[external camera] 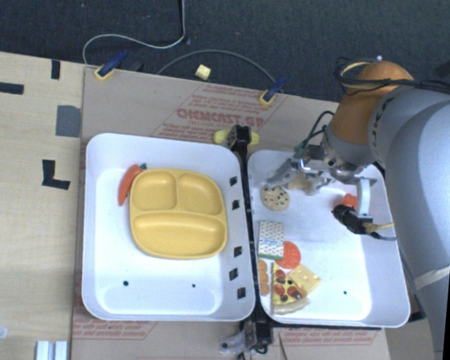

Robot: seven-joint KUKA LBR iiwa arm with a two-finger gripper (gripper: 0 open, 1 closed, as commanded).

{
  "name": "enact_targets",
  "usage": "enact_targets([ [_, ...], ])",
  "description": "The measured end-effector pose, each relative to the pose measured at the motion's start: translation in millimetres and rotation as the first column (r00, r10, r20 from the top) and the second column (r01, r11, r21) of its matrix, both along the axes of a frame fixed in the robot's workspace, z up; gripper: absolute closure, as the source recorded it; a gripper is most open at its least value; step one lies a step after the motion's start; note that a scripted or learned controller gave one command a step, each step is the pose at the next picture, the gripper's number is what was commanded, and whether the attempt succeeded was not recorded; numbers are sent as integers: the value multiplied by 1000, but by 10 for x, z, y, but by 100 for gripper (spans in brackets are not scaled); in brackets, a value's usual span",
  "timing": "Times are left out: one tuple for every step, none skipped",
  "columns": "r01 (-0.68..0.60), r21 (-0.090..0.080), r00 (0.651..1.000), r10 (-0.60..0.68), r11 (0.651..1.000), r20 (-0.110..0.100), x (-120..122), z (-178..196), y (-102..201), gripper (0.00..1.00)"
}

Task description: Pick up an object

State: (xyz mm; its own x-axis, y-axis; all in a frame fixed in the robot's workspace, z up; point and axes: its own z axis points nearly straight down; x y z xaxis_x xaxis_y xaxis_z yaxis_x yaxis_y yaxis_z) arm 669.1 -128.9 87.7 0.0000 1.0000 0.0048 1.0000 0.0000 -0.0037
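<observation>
1. Camera view: the grey arm (416,170) with its orange band reaches in from the right over the far part of the right bin (355,306).
2. The gripper (309,169) hangs low near that bin's far left corner; whether it is open or closed cannot be told.
3. A round cookie (275,197) lies on the bin floor just beside the gripper, near the bin's left wall.
4. Nearer along the same wall sit a small checked packet (271,237), a red slice (290,255) and a pizza slice (294,287) towards the near left corner.
5. The left bin (96,282) carries a yellow divided plate (179,213) in its middle, with an orange carrot (128,183) touching the plate's far left edge.
</observation>
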Motion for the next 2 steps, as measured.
enact_targets([
  [2,-8,1000,-2,1000,3,-3,5,48,0],
  [1,-6,1000,-1,1000,2,-2,3,38,0],
])
